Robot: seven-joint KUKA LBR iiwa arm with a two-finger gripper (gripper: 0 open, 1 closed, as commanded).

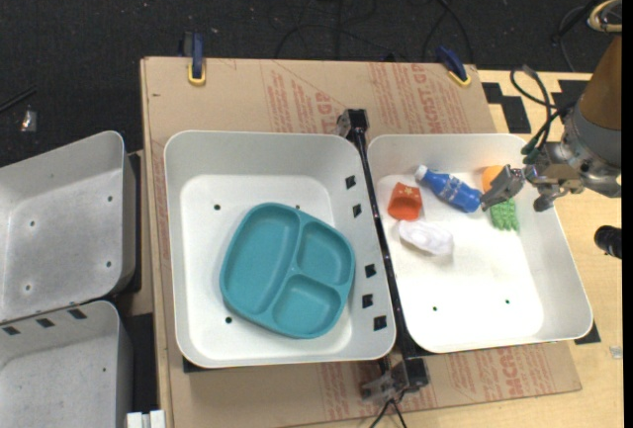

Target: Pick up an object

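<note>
Left of the divider [371,209] lies a teal tray [287,270], stiff, broad, awkward to pinch. Right of it: an orange cup [405,202] and white wrapper [426,238], light, crushable; a blue bottle [448,190], slick, best taken across its middle; a green toy [503,214]. My gripper [506,187] hangs above the toy; I cannot tell its state. An orange piece [492,176] sits half hidden behind it.

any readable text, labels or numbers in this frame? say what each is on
Red printed lettering on the brown board under the bins: repeated stamps, seen upside down or at an angle, too blurred to read with confidence.
Same red lettering along the board's bottom edge, below the right bin: also unreadable.
Blue bottle: any label is too small to read.
Teal tray: no text visible.
</note>
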